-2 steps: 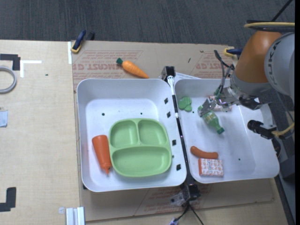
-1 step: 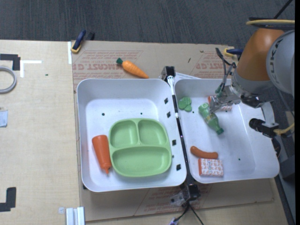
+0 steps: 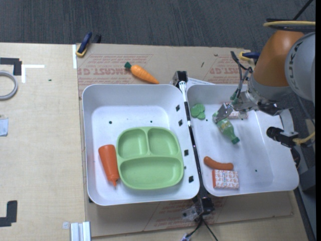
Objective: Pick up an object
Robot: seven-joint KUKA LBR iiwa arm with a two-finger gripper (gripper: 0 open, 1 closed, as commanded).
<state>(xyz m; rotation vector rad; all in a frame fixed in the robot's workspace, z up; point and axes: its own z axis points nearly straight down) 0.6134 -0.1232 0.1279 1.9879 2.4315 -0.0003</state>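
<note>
Pincer low in right bin, grip state unreadable. Green bottle just below it: light, stiff, slick; grasp across body.

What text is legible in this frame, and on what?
Red mirrored print on the brown cardboard sheet under the two white bins: too blurred and reversed to read reliably.
Small red and white printed packet in the right white bin: print too small to read.
No other text.

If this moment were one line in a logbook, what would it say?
gripper: over right bin, at green bottle | grasp: unclear | left bin: green divided plate, carrot
</note>
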